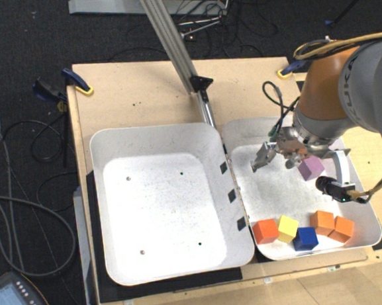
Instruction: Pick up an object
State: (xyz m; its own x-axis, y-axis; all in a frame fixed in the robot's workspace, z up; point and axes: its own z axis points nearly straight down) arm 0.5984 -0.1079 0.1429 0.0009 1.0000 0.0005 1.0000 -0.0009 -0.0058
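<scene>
A purple block (310,167) is seen pinched between the fingers of the gripper (298,158), raised over the right bin (268,195). The grasp looks off-centre, near the block's edge, so a slow, vertical lift is advised. The other blocks are left along the bin's near edge.

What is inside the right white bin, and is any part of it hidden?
Along the right bin's near wall lie three orange blocks, a yellow and a blue. A purple block sits by the gripper. The arm covers the far corner.
</scene>
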